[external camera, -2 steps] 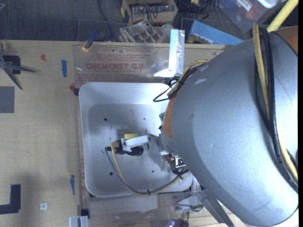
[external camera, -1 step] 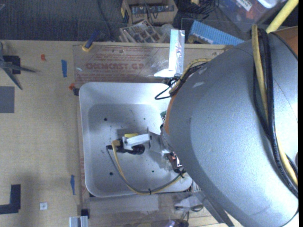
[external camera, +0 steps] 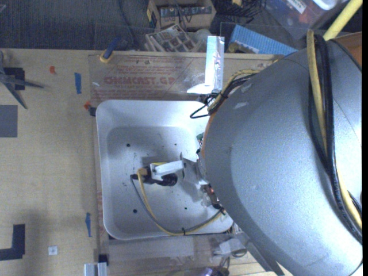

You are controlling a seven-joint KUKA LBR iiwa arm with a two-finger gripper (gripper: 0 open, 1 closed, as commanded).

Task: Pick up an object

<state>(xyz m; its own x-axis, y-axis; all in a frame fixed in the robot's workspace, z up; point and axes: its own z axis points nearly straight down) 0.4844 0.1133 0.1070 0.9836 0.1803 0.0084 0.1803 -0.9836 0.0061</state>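
Observation:
The grey arm (external camera: pixel 276 160) reaches in from the right and covers the right side of the white bin (external camera: pixel 115 125). My gripper (external camera: pixel 193 172) sits low over the bin's floor near its middle, mostly hidden under the wrist. A small greenish bit (external camera: pixel 199 137) peeks out at the arm's edge; I cannot tell what it is. The floor of the bin that I can see bears just a few tiny dark specks (external camera: pixel 128 146).
The bin's rim (external camera: pixel 96 154) runs along the left. A wooden bench (external camera: pixel 46 154) lies beyond it, with blue tape marks and black squares. A clear sheet (external camera: pixel 144 82) lies behind the bin. Boxes and cables crowd the far edge.

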